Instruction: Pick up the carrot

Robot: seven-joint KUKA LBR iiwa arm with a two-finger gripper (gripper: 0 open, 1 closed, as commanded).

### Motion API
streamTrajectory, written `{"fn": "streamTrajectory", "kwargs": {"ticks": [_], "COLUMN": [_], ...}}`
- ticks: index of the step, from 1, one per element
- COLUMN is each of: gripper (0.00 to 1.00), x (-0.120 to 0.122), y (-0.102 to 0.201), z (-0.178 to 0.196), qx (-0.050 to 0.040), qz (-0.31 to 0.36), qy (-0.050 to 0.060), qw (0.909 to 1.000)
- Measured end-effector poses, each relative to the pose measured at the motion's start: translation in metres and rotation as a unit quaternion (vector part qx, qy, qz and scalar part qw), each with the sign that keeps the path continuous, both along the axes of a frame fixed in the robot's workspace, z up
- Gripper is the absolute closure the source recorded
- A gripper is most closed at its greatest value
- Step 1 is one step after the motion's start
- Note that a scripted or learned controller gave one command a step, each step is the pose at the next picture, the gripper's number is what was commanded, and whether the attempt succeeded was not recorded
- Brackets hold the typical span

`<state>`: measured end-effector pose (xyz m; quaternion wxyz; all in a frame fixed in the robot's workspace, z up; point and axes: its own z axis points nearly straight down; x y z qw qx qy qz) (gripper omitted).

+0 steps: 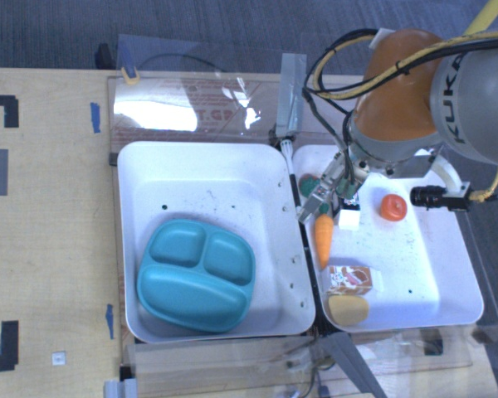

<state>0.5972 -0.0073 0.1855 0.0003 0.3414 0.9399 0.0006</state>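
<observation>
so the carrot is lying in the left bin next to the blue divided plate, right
Not quite. The camera view shows the carrot in the right bin, near its left wall, with the gripper at its upper end. The blue divided plate sits alone in the left bin.

Grey KUKA arm [473,98], orange wrist band, yellow and black cables

— Beyond the bench? Dark blue-grey carpeted floor [232,11], along the top.
— And left? Pale wooden benchtop [41,222], with black square corner marks [4,110] and blue tape strips [95,116].
</observation>
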Motion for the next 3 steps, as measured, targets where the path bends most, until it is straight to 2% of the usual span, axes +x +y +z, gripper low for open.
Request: {"fn": "streamTrajectory", "kwargs": {"ticks": [1, 2, 3], "gripper": [0.00, 0.00, 0.00], "x": [0.039, 0.021, 0.042], "y": [-0.058, 0.010, -0.019], "z": [0.000, 0.000, 0.001], "qx": [-0.0017, 0.0002, -0.0012], "qz": [0.004, 0.082, 0.140], "qy": [-0.002, -0.001, -0.003], "qw": [1.0000, 0.9967, 0.9902]}}
